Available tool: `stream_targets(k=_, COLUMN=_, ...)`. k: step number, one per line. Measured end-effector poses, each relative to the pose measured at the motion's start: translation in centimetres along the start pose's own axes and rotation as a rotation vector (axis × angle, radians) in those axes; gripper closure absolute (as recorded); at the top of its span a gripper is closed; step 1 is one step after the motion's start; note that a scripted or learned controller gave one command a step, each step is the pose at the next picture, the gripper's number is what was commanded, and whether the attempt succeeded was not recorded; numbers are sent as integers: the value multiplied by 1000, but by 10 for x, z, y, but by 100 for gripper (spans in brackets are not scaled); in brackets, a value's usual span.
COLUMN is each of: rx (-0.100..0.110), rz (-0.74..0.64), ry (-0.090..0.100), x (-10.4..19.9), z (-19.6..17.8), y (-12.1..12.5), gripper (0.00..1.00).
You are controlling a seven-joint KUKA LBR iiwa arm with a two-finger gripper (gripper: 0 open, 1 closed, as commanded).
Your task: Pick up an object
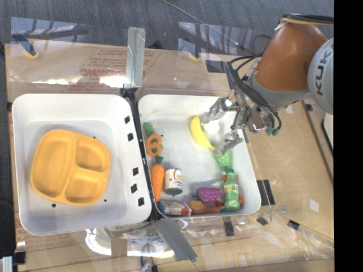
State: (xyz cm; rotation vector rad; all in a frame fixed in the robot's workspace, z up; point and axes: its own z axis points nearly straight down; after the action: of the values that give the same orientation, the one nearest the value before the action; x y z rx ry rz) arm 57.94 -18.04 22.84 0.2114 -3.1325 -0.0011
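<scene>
My gripper [220, 126] hangs over the right part of the right bin [184, 103], its two fingers spread apart and open. A yellow banana [199, 134] lies just left of the fingers, below and beside them, not between them. Along the bin's left wall sit an orange carrot [157, 179], a small can [173, 181] and a green and orange toy [152, 141]. Purple grapes [210, 194], a green bottle [230, 190] and a green piece [224, 158] crowd the lower right corner.
The left bin [28, 109] holds a yellow divided plate [70, 166]. A grey tape strip [135, 55] runs above the seam between the bins. The arm's orange band [290, 52] looms over the bench at upper right.
</scene>
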Motion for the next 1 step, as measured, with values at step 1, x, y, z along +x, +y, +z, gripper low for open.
stream_targets(k=1, rx=-1, rz=-110, ry=0, x=-18, z=136, y=-16, gripper=0)
